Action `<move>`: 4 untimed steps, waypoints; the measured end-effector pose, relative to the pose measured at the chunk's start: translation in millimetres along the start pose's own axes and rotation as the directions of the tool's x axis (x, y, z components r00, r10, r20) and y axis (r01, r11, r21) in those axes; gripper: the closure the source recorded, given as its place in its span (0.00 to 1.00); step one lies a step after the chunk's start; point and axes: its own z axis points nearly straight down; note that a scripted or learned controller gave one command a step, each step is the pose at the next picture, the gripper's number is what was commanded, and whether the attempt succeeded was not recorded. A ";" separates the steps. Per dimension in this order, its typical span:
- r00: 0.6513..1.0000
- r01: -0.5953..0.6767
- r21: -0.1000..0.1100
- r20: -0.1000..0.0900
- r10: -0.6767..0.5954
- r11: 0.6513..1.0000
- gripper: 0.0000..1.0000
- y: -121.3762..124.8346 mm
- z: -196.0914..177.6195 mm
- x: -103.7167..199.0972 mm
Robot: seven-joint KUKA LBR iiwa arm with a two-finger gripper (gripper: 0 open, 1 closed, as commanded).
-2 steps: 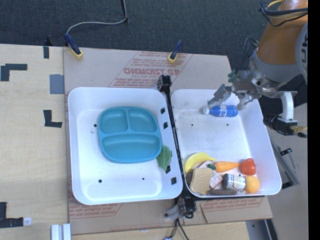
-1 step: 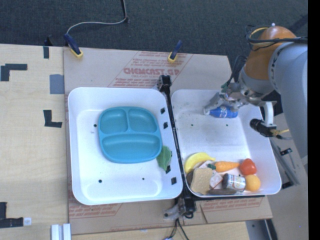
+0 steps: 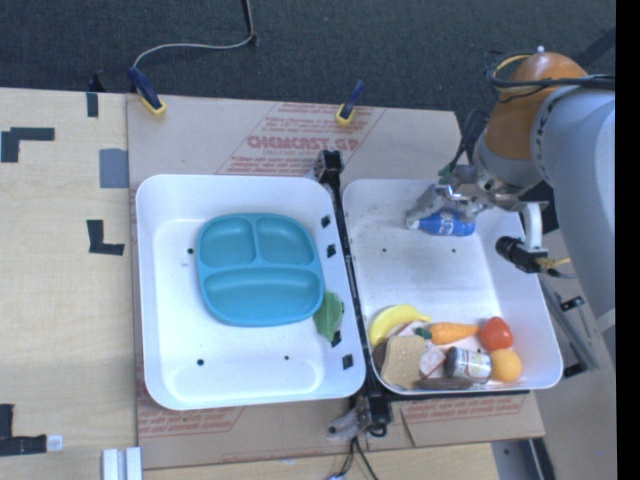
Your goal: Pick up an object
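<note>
My gripper (image 3: 438, 208) hangs low over the far part of the right bin (image 3: 420, 268), at the end of the grey arm with its orange band (image 3: 530, 93). A small blue object (image 3: 450, 227) lies directly under it, touching or nearly touching the gripper; whether it is held cannot be told. A pile sits in the bin's near corner: a yellow banana (image 3: 398, 319), a carrot (image 3: 453, 332), a red tomato-like piece (image 3: 496, 333), an orange fruit (image 3: 508, 367), a brown bread slice (image 3: 402, 361) and a small can (image 3: 464, 365).
The left bin (image 3: 170, 368) holds a blue divided plate (image 3: 261, 268). A green leafy piece (image 3: 329, 315) rests against its right wall by the divider. Yellow clamps (image 3: 349, 108) pin the cardboard at the back. A black part (image 3: 515, 253) of the arm hangs over the right bin's right side.
</note>
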 end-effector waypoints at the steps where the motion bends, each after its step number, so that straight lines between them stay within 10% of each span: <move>1: 1.000 -0.001 -0.001 0.002 0.001 1.000 0.00 1.3 0.2 2.3; 4: 1.000 0.000 -0.008 0.003 0.000 1.000 0.00 5.0 0.2 17.1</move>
